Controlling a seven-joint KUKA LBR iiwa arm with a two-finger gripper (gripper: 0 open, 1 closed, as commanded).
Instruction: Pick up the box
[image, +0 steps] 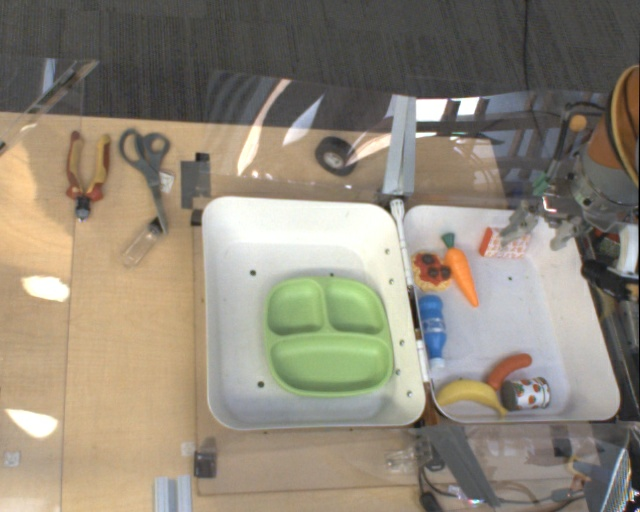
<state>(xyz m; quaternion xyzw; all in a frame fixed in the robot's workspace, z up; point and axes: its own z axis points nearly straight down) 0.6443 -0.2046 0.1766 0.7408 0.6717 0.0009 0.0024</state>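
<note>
A banana (470, 396), a small printed can (528, 393) and a red sausage-shaped toy (509, 367) are being kept at the near end of the right bin (575, 330). Further up, a blue bottle (432, 329), a toy carrot (459, 274) and a pizza slice (431, 270) are being lined along its left wall. The box (497, 243), small and orange-red, is being seen lying flat at the bin's far end. The gripper (538, 222) is being held just beside and partly over it; whether its fingers are spread or closed cannot be told. A green divided plate (327, 334) is being carried by the left bin (230, 300). Pliers (85, 172), scissors (150, 165) and a tape roll (336, 154) are being left on the bench (100, 350).
</note>
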